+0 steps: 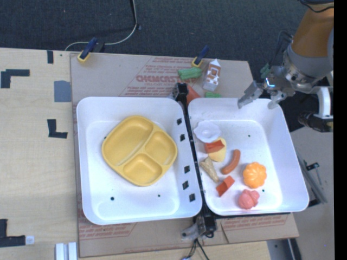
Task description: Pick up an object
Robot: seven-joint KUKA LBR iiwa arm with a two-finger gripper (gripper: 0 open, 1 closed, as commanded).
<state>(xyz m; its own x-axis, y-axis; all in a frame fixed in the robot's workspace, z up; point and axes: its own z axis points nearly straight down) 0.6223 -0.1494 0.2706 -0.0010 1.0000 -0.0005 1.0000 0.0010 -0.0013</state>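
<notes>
Near edge of right bin [290, 145]: pink lumpy toy fruit [248, 199], orange toy pumpkin [255, 174] just behind it, small red wedge [225, 186] to their left. Mid bin: toy sausage [231, 161], tan cone-shaped piece [209, 169], yellow-and-red chunk [217, 148], then a white cup-like piece [207, 130] toward the far left corner. Left bin [89, 145] has a yellow divided plate [140, 149], tilted diagonally.

Gripper [259, 95] sits at the right bin's far rim, over bare floor, well apart from every toy. Its fingers look spread, nothing between them.

Risks, as I judge them:
- Items are packed close; a descent on the chunk or cone prob. nudges neighbours and knocks the target off line.
- Sausage and pumpkin are rounded, so fingers may slip off & squirt them away.
- Coming straight down where it is now means closing on nothing, or clipping the bin rim.
- Pink fruit is near the front wall, little room for a finger.

Beyond the bins, on the bench: small carton [212, 74], green bits [189, 72], clamps.
</notes>
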